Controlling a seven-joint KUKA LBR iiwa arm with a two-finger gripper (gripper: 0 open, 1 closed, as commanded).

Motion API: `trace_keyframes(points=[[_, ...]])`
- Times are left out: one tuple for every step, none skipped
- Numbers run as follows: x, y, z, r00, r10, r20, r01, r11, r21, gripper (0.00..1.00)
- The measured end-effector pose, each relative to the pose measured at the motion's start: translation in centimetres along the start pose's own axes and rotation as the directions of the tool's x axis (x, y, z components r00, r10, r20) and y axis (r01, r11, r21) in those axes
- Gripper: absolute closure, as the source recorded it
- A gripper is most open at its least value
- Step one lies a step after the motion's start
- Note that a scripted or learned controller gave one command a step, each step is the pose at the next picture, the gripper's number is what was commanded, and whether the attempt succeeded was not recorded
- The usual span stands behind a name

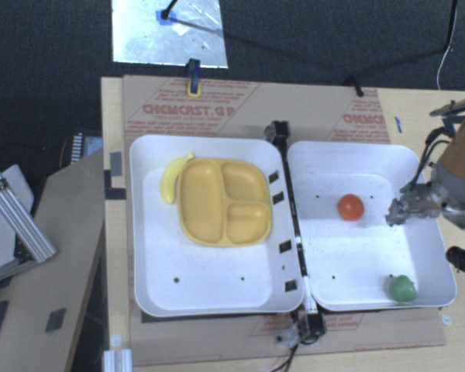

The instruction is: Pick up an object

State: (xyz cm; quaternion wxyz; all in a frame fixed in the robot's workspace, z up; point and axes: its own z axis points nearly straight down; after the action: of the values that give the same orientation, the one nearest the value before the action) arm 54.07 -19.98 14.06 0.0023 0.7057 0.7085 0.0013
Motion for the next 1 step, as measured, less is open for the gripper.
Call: trace_keyframes(points=[[0.21, 0.54, -6.4, 1.0, -0.002, 0.001, 0.002, 1.0, -0.003, 1.0]])
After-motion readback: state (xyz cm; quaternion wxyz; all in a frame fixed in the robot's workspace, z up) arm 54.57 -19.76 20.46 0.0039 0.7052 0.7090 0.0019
